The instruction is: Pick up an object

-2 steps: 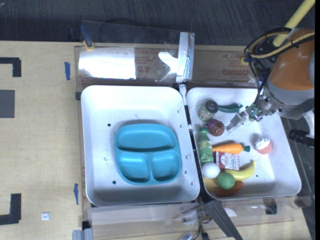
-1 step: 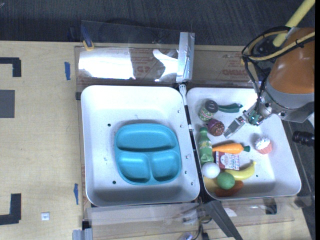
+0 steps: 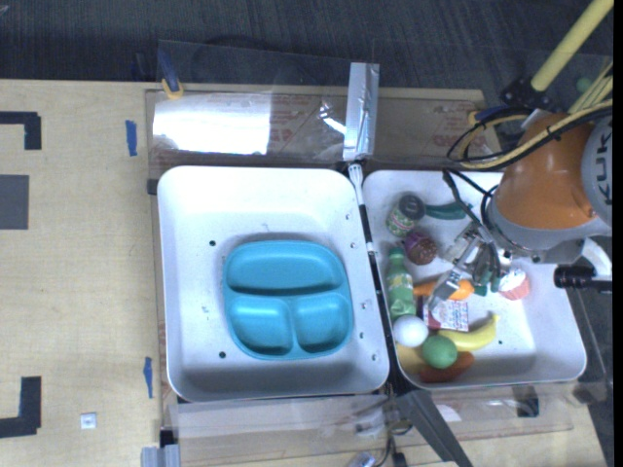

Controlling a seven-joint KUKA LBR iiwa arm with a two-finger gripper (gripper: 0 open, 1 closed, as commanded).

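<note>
The gripper (image 3: 465, 272) hangs low in the right bin (image 3: 555, 348), among toy food, reaching to grasp. Whether its fingers are parted is unclear; perhaps the carton (image 3: 450, 313) is nearest, so it must close and lift.

At the right edge of the frame, the arm (image 3: 584, 178) is showing as a rounded grey body wearing a broad, glossy orange band (image 3: 550, 178) above the wrist, with light glinting off the dome of the band. A pale grey collar is sitting just under the orange. Yellow and dark cables (image 3: 501, 129) are looping from the upper right of the frame toward the band's left side, and a black cable is curving away beside them. A black stub is jutting out at the lower right of the wrist. The gripper (image 3: 471, 266), left of the wrist, is appearing as bare silvery metal with dark linkages and angular plates.
</note>
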